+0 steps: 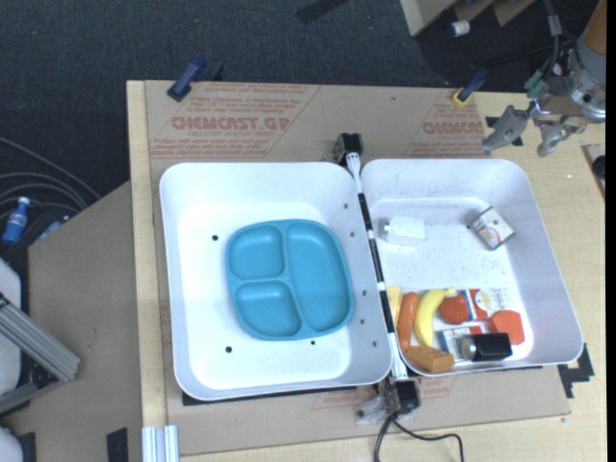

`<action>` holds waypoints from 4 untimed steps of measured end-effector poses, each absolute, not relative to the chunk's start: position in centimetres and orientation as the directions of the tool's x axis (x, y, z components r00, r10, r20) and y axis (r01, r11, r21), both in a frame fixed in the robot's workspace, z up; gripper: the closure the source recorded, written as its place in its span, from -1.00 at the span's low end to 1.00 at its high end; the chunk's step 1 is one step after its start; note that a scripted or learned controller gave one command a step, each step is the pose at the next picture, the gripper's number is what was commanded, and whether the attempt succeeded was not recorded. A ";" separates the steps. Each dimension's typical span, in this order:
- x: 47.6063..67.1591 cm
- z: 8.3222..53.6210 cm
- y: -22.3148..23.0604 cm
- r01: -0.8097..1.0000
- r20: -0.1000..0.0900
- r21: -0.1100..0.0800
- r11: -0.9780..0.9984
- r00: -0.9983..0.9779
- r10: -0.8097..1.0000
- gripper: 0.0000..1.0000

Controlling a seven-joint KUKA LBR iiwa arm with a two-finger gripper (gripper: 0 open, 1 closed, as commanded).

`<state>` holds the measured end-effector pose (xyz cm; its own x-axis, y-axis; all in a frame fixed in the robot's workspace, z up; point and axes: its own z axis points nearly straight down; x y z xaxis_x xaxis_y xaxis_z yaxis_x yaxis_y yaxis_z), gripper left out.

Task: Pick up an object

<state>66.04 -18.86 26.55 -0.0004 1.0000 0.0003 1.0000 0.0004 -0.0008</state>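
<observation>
Toy food heaped at the near edge, gripper parked off the far corner

Nearest the camera, a black cable (416, 438) runs off the bench's front edge, below the seam between the two bins. Just beyond it, the near edge of the right bin (551, 258) holds a crowded heap. It has a yellow banana (432, 312) curved upright, an orange sausage shape (408, 318) touching its left side, and a brown bun-like lump (430, 359) under both. Beside these lie a red tomato-like piece (455, 309), a red and white packet (489, 303) and a black block (492, 346). These pieces overlap so closely that their edges are hard to separate, and the packet's print is too small to read.

Farther back in that bin, well apart from the heap, sit a small white box (405, 229) and a tilted little carton (491, 227).

In the left bin (188, 258), a blue divided plate (289, 279) lies flat in the middle, its three compartments bare.

Both bins rest on a brown board (289, 123) stamped with red lettering, with a blue clamp (187, 79) on its far left edge.

Past the right bin's far right corner the gripper (527, 133) hangs over the board, its fingers spread with nothing between them. Its upper part is cut off by the picture's edge.

Dark carpet (144, 17) lies beyond the board, and loose cables (38, 176) trail at the left
</observation>
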 end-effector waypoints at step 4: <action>66.5 8.3 -21.6 1.000 0.019 -0.018 0.003 -0.003 1.000 -1.00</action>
